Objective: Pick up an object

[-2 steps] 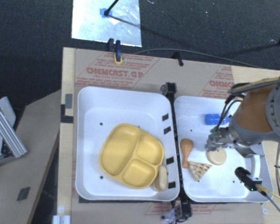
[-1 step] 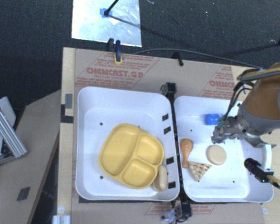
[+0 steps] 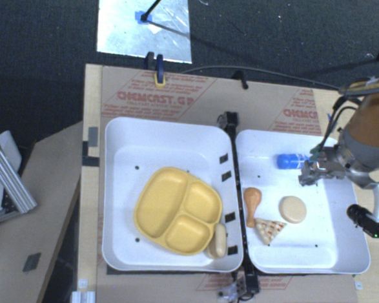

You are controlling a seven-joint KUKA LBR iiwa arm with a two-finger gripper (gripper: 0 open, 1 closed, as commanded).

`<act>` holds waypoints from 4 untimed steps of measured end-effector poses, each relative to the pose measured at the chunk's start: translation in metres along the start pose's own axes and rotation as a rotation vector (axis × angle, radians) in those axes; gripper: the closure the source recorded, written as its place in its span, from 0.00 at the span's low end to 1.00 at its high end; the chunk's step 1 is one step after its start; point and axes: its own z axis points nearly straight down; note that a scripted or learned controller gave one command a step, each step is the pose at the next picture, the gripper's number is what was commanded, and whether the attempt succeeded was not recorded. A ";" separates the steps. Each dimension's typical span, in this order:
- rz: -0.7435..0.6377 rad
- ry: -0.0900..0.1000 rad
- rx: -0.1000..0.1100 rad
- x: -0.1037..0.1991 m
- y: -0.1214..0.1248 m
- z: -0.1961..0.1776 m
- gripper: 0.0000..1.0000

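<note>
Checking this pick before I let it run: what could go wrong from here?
1. The gripper sits right by the blue bottle, which lies on its side and may roll away if nudged.
2. The bottle lies near the right bin's back wall, leaving little room.
3. The round cookie is flat, hard to grip.

two white bins, one yellow tray

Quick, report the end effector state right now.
End effector: open or shut cannot be told; it sits over the right bin, next to the blue object, with nothing visibly held.
</note>
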 end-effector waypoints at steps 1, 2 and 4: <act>-0.001 0.000 -0.001 0.000 0.002 -0.054 1.00; -0.005 0.002 0.003 0.052 0.007 -0.047 1.00; -0.006 0.003 0.003 0.171 0.042 -0.035 1.00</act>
